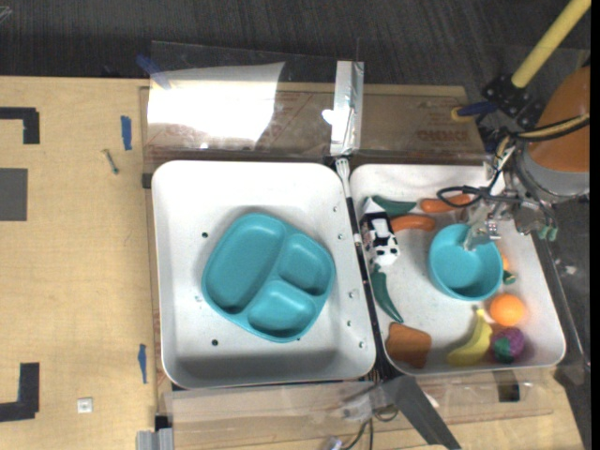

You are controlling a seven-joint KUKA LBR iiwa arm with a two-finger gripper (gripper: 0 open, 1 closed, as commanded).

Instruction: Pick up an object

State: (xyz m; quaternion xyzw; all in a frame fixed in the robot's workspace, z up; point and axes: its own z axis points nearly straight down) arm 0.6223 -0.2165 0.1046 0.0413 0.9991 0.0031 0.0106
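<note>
Your claw [487, 225] hangs over the blue bowl [463, 264] near the right bin's [553, 331] far edge, grip state I cannot tell, so you next need a clean descent onto one object.

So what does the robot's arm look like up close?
The arm comes in from the right. It is grey, with an orange band above the wrist. Thin black cables loop out beside it. The gripper is a small metal piece, silvery grey, over the blue bowl. Its details are too small to make out.
</note>
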